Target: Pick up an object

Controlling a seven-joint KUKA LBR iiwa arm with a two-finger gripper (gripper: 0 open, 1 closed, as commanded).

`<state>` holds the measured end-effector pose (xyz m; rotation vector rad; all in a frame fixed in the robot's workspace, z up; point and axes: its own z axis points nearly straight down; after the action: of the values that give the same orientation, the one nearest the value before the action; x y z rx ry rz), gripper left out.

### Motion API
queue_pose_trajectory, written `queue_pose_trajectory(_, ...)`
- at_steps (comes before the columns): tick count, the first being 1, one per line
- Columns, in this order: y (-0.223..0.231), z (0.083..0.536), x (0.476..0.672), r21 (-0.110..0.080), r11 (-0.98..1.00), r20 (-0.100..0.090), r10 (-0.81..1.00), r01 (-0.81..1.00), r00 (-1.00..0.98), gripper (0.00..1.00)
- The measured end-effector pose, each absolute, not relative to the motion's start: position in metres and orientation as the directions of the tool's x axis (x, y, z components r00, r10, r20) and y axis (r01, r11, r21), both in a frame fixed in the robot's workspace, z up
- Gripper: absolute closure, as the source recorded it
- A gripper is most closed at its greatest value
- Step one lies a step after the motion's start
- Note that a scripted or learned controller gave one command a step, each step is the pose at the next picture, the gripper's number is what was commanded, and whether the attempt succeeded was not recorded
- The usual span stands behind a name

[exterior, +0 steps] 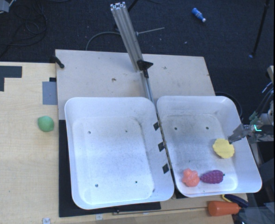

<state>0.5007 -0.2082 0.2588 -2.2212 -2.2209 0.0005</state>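
Note:
In the right bin [193, 107] lie a yellow lump [223, 149] near the right wall, a purple grape-like piece [212, 177] and an orange-pink piece [190, 178] near the front wall. My gripper [236, 136] reaches in from the right edge, its dark tip just above and right of the yellow lump, close to it. I cannot make out whether the tip touches the lump.
The left bin [110, 107] sits beside the right one, with a metal post [130, 36] rising behind them. A green ball [45, 123] lies on the wooden table at left. An orange object [223, 208] lies in front of the right bin.

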Motion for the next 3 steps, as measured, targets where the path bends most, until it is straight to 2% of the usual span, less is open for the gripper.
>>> queue_pose_trajectory(1,-0.208,0.259,0.501,-0.001,0.0,0.0,1.0,1.0,0.0,0.0)
queue_pose_trajectory(3,-0.217,0.136,0.503,-0.006,0.0,0.002,1.0,1.0,0.0,0.0)
